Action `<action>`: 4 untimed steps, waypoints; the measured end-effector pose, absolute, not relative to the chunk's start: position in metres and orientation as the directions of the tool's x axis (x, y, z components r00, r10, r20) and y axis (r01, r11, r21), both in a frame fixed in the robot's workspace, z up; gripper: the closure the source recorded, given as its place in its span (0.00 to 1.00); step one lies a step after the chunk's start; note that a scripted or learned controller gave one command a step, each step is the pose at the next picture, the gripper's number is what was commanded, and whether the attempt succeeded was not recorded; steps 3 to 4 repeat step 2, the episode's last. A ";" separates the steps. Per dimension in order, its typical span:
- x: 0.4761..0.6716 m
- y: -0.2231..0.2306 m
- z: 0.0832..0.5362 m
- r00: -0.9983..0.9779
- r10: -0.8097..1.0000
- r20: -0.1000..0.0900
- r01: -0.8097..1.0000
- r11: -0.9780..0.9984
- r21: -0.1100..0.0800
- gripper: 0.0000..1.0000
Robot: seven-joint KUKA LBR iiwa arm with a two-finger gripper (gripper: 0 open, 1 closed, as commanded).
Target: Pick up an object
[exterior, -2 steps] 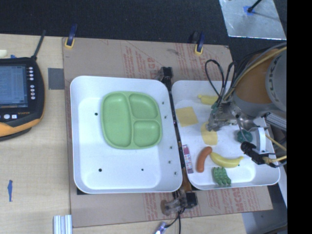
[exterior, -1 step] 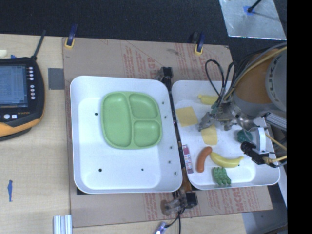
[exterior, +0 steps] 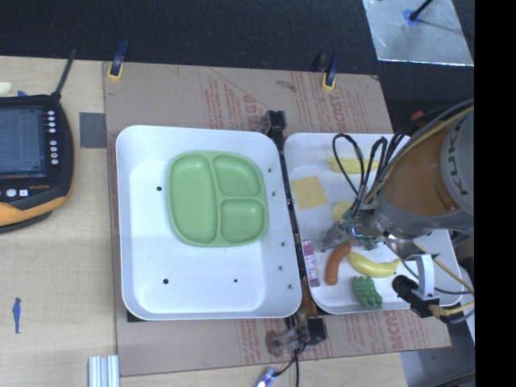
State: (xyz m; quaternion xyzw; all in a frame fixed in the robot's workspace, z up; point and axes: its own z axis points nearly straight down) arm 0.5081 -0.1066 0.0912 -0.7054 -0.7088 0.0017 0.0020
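Since the task named no particular object, the likeliest candidates were the small food toys gathered in the right bin [exterior: 318, 297], and the nearest to the arm was the orange-red sausage [exterior: 335, 264], which lay slantwise near that bin's left wall. Just beside it, toward the right, lay a yellow banana [exterior: 372, 264], and below the two sat a green broccoli-like piece [exterior: 367, 291]; further up the bin were a flat yellow square [exterior: 307, 192] and a yellow strip [exterior: 348, 165] partly behind black cables. The end effector [exterior: 345, 234] sat low over the bin, right above the upper tip of the sausage, a position that would suit a descent onto that piece, but whether it was released or clenched could not be told, because the wrist and cable loop hid its working end, and nothing could be seen held in it. The sausage and banana lay so near each other that a grab at one might well nudge the other, and the bin wall close on the left left little room on that side. Well apart, in the left bin [exterior: 137, 216], rested a green divided plate [exterior: 217, 198], out of the arm's way. Both bins stood on brown cardboard [exterior: 201, 95] clamped to the counter [exterior: 48, 297], where a teach pendant [exterior: 32, 160] lay at the far left.
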 end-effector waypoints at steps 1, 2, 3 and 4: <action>0.508 -0.108 0.101 -0.007 1.000 -0.001 1.000 0.007 -0.007 1.00; 0.485 -0.066 0.192 -0.005 1.000 0.001 1.000 0.005 -0.002 1.00; 0.485 -0.066 0.192 -0.005 1.000 0.001 1.000 0.005 -0.002 1.00; 0.485 -0.066 0.192 -0.005 1.000 0.001 1.000 0.005 -0.002 1.00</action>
